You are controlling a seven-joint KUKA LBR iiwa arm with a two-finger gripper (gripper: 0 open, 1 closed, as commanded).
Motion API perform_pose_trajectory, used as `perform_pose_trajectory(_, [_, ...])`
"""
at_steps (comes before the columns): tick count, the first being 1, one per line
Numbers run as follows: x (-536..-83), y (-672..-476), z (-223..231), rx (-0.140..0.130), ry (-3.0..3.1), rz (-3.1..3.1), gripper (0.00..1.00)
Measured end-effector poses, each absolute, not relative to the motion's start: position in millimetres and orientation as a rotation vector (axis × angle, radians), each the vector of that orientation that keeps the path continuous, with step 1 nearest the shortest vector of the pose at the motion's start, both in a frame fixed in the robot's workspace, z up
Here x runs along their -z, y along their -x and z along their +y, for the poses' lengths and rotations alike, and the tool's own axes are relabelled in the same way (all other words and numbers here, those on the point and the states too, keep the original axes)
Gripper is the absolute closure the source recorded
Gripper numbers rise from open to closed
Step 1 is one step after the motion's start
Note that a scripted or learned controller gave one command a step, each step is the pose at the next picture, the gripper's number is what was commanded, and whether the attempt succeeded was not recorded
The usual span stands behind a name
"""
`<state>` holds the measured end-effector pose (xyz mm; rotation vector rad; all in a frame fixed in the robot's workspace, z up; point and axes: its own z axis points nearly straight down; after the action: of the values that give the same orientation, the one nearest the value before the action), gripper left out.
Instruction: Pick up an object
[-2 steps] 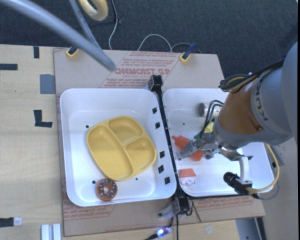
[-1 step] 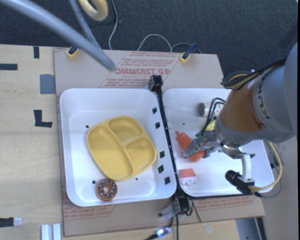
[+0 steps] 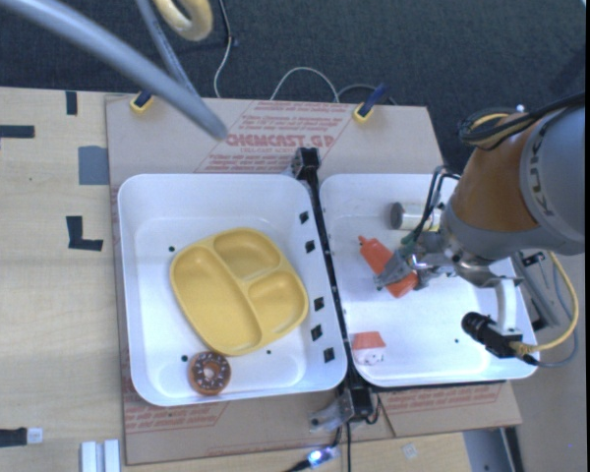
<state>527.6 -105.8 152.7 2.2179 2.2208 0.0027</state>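
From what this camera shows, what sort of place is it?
Probably a robotics lab test bench rather than a kitchen or workshop. A grey and orange arm reaches over two white bins on a cardboard sheet, with toy-like things inside: a yellow divided plate and a donut.

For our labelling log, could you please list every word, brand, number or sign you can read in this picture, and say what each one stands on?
"CHEMCAST GP": red print on the brown board behind the two white bins; the last letters are uncertain.
Smaller red lines around it: too blurred to read.
Red print on the board's front strip: too small to read.
The small red and white block: no readable text.
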Motion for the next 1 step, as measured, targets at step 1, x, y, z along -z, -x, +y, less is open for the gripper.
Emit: perform_pose_trajectory(1, [-214.1, -525.3, -100.5, -0.004, -2.217, 2.221, 1.00])
